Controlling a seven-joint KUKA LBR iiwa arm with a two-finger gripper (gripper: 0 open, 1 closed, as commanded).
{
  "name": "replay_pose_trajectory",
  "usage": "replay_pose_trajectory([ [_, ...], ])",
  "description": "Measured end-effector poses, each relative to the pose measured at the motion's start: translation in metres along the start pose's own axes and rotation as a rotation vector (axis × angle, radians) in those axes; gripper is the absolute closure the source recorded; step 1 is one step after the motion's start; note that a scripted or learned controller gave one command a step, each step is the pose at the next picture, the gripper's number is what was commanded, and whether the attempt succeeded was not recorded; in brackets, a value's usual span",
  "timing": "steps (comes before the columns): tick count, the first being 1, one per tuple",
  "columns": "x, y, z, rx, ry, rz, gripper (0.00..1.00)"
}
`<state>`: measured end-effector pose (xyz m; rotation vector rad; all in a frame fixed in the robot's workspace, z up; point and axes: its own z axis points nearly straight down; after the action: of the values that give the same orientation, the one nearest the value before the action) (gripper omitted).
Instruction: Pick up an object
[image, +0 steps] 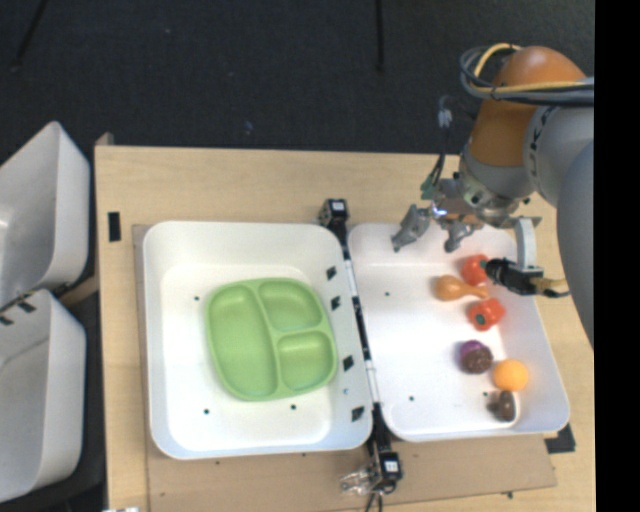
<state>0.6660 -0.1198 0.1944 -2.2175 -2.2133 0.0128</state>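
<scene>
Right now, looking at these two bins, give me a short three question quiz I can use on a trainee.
1. True or false: the green plate lies in the same bin as the fruit.
2. Multiple choice: the gripper is a) over the far end of the right bin, b) touching the green plate, c) over the bench outside both bins.
3. Fill in: the item nearest the right bin's near corner, beside the orange ball, is the ___ one.

Key
1. False; the plate lies in the left bin.
2. a
3. brown
</scene>
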Motion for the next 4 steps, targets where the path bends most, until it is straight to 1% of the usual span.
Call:
replay_pose_trajectory([
  [1,0.0,0.002,-0.01,-0.014,0.0,-0.002,0.0],
  [2,0.002,0.001,0.03,-0.013,-0.003,-0.002,0.0],
  [3,-0.003,-0.001,0.09,-0.012,-0.003,0.001,0.0],
  [4,-0.004,-0.001,0.092,-0.013,-0.003,0.002,0.0],
])
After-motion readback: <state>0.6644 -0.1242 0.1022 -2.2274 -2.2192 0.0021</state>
